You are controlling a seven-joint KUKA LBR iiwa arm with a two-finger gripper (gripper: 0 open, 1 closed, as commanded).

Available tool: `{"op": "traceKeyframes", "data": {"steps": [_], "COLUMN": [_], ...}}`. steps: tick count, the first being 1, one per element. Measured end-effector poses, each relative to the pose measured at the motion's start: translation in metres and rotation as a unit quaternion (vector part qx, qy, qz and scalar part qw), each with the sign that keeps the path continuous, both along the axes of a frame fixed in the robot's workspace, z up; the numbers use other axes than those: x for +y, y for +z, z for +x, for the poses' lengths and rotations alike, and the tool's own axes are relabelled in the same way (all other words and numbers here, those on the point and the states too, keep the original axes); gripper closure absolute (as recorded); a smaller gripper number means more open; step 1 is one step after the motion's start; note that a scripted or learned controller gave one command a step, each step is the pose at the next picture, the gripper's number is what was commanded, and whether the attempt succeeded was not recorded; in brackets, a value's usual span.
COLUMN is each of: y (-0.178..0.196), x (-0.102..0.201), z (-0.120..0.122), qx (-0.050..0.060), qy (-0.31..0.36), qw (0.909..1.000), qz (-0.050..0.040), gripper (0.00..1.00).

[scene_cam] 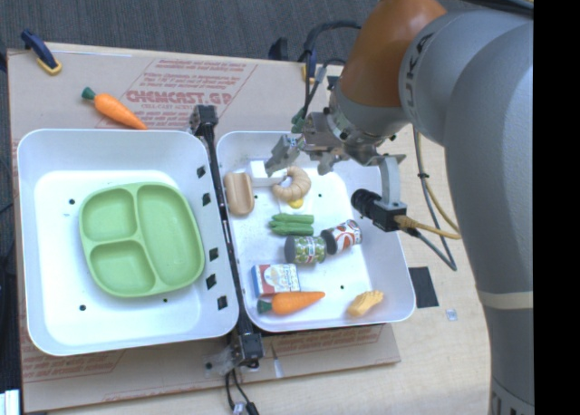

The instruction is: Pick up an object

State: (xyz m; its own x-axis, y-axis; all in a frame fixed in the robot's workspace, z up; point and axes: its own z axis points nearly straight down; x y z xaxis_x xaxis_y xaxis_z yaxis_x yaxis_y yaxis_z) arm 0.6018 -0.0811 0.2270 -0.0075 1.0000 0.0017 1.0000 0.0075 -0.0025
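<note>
My gripper [300, 158] hangs over the back of the right bin [391, 268], its two fingers [280, 151] spread apart and open. Just below the fingertips lies a tan croissant [292, 186], close to them, and nothing is held between them. Around it in the same bin are a brown bread roll [238, 193], green beans [292, 222], a dark jar on its side [306, 249], a red can [343, 236], a small carton [276, 278], an orange carrot [295, 301] and a yellow snack piece [365, 303].
The left bin [36, 295] holds a green divided plate [140, 239]. A second carrot [115, 108] lies on the cardboard behind the bins, with a blue and yellow clamp [41, 51] at the far left corner. A black divider [216, 214] separates the bins.
</note>
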Motion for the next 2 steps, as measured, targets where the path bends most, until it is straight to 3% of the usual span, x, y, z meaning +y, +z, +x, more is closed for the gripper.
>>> {"op": "traceKeyframes", "data": {"steps": [1,2], "y": [0.065,0.010], "x": [0.007,0.040], "z": [-0.070,-0.126], "qx": [-0.001,0.001], "qy": [-0.001,-0.001], "qw": [1.0000,1.0000], "qz": [-0.0009,-0.0009], "gripper": [0.00,0.00]}}
